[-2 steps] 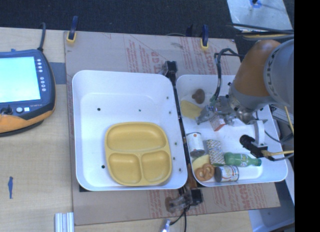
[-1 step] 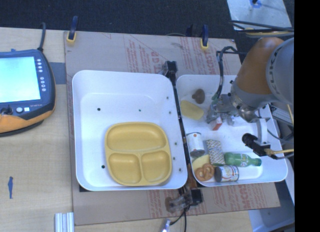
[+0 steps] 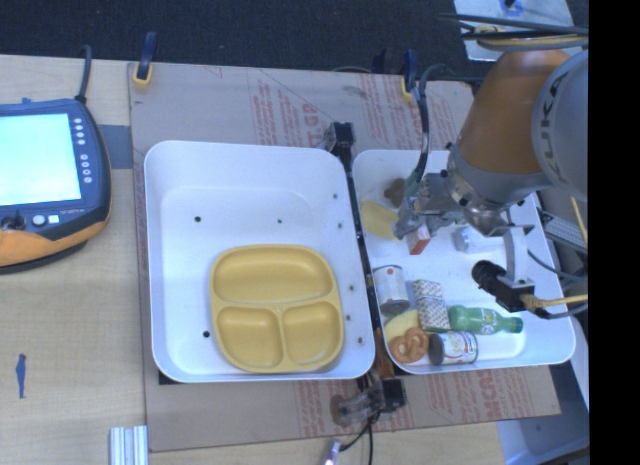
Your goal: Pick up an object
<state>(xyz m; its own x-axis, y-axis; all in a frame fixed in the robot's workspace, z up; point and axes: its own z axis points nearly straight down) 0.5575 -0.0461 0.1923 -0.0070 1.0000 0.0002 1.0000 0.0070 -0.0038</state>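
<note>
We see two bins, the left [image 3: 170, 253] and the right [image 3: 540, 348], of smooth white plastic with a slight sheen. In the left bin lies a yellow tray [image 3: 275, 305] of matt plastic. Near the right bin's front edge we note a green bottle [image 3: 483, 320] of glossy plastic and a can [image 3: 455, 348] with a paper-like label; at its left edge stands a small tin [image 3: 389, 286] that looks like dull metal. The bench [image 3: 70, 353] shows pale wood grain, and under the bins lies brown printed cardboard [image 3: 260, 103]. The arm [image 3: 515, 118] has a smooth orange band with a satin finish.
</note>
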